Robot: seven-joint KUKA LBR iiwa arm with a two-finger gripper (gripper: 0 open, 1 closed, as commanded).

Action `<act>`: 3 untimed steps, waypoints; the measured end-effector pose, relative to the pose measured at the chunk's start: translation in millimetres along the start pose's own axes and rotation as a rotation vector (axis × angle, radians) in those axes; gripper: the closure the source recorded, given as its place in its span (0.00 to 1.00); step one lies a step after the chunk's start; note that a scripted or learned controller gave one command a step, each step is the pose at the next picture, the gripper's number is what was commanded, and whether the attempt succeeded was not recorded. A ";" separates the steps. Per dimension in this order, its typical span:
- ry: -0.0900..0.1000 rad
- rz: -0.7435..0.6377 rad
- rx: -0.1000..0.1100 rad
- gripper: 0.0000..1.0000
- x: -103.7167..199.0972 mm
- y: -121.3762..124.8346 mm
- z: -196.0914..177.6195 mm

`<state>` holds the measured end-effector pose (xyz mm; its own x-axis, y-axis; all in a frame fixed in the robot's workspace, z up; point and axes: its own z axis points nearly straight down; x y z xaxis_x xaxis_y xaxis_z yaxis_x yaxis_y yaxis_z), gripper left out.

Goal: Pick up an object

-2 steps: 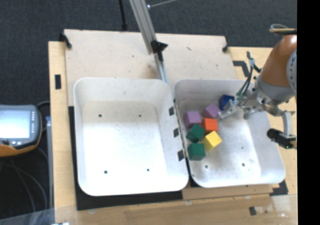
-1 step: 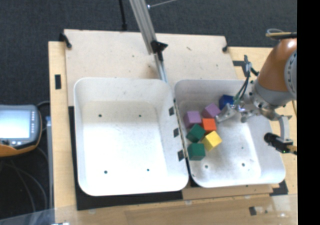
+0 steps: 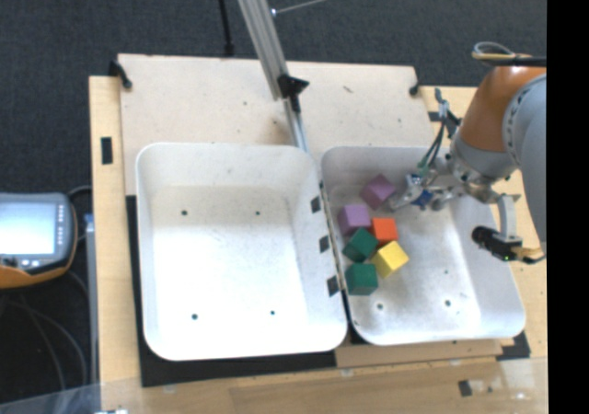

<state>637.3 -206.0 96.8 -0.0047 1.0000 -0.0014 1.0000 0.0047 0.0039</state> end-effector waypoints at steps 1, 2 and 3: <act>-0.009 0.012 0.001 0.00 24.0 -2.7 -1.8; -0.017 0.014 -0.003 0.00 28.2 -3.7 -1.8; 0.000 0.004 0.000 0.00 47.3 -9.0 -1.1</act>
